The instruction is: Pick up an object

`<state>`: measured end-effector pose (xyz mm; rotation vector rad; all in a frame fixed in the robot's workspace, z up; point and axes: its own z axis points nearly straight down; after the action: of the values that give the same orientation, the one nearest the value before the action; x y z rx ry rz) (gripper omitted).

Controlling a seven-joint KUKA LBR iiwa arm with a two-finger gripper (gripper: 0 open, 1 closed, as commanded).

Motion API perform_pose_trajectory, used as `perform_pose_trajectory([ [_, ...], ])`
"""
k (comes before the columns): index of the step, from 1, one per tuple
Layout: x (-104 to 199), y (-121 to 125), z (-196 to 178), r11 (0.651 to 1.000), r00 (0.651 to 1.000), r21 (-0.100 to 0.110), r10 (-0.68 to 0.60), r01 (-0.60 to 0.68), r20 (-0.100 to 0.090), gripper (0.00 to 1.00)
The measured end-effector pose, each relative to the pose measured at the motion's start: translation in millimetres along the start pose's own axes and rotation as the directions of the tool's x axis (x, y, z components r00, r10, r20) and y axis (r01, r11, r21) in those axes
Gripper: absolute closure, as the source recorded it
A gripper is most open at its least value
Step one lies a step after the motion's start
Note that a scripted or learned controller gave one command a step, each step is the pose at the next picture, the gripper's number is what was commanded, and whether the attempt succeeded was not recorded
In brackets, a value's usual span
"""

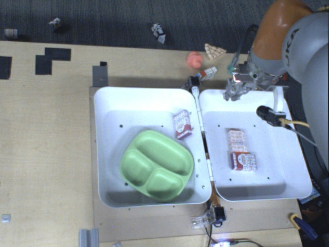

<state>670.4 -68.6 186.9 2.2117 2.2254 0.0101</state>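
The gripper hangs over the far rim of the right bin, well apart from the red-and-white carton lying flat near that bin's middle. That carton looks the easiest pick: come straight down over it and close across its narrow width. The left bin holds a green divided plate and a small red-and-white packet just beyond it, both harder to reach. I cannot tell how the fingers stand; nothing shows between them.
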Motion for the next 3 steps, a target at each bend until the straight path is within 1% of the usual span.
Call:
perform_pose_trajectory([
  [1, -1.5, -0.9, 1.1, 1.0, 1.0, 0.003, 0.001, -0.001, 0.002, 0.0],
  [2, -13.6, -2.6, 49.1, 1.0, 1.0, 0.006, 0.004, -0.004, 0.002, 0.0],
  [3, -14.2, -67.8, 99.9, 1.0, 1.0, 0.001, 0.004, -0.004, 0.002, 0.0],
])
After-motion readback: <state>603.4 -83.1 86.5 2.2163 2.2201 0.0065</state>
